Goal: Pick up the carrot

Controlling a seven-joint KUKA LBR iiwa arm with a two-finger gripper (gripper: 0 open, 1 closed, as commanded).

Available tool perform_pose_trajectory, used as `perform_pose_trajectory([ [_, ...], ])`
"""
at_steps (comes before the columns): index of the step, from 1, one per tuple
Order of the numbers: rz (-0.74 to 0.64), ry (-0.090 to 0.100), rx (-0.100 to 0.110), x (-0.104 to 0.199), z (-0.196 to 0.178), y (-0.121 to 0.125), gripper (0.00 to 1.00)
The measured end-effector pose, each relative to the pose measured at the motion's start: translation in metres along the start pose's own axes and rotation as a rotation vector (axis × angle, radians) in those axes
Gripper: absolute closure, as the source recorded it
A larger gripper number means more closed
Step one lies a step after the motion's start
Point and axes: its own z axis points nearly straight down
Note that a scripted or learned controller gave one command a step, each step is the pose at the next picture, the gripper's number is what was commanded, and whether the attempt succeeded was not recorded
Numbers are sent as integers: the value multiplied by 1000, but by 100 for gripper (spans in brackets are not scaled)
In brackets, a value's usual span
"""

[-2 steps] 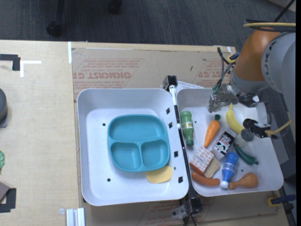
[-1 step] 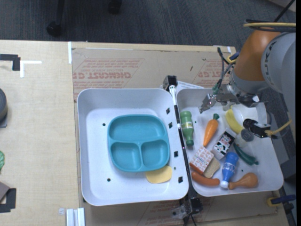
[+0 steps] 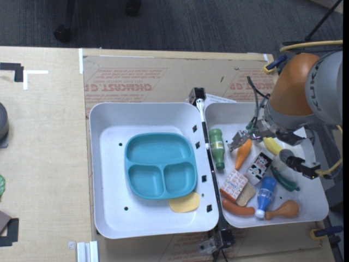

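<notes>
The carrot (image 3: 242, 154) is a small orange cone lying in the right bin (image 3: 316, 198), its thick end pointing up and to the right. My gripper (image 3: 240, 141) hangs low in that bin, right at the carrot's upper end and apparently touching it. The grey arm with its orange band (image 3: 292, 86) reaches in from the right above it. The wrist hides how the gripper meets the carrot.
Around the carrot lie a green bottle (image 3: 217, 148), a yellow piece (image 3: 271, 144), a black-and-white carton (image 3: 258, 167), a blue bottle (image 3: 266, 194), a sausage (image 3: 238, 208) and a drumstick (image 3: 283, 209). The left bin (image 3: 103, 201) holds a teal divided plate (image 3: 161, 165).
</notes>
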Motion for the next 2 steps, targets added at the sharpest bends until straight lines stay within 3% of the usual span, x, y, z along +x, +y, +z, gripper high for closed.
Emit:
perform_pose_trajectory([
  [1,5,-2,-2,-2,-9,1,100],
  [2,143,-2,-1,52,-124,45,100],
])
